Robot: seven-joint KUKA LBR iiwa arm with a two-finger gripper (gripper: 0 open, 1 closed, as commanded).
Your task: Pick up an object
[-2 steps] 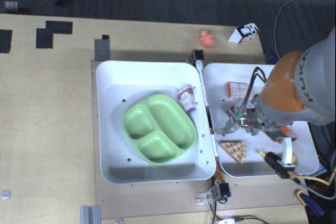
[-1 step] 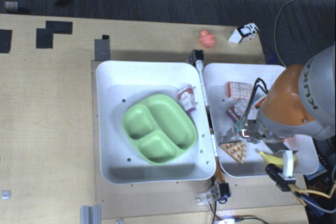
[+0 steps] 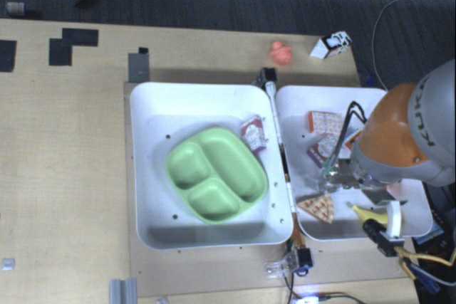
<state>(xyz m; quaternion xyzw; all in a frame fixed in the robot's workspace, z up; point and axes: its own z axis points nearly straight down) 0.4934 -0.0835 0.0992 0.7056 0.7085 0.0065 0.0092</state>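
End effector (image 3: pixel 329 180) low in right bin (image 3: pixel 299 153), finger state unclear; best centre squarely over pizza slice (image 3: pixel 317 208) before closing.

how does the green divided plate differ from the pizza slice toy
The green divided plate lies in the left bin; the pizza slice toy lies in the right bin. The plate is far larger, rounded and plain green; the slice is a small orange-brown wedge. Both lie flat.
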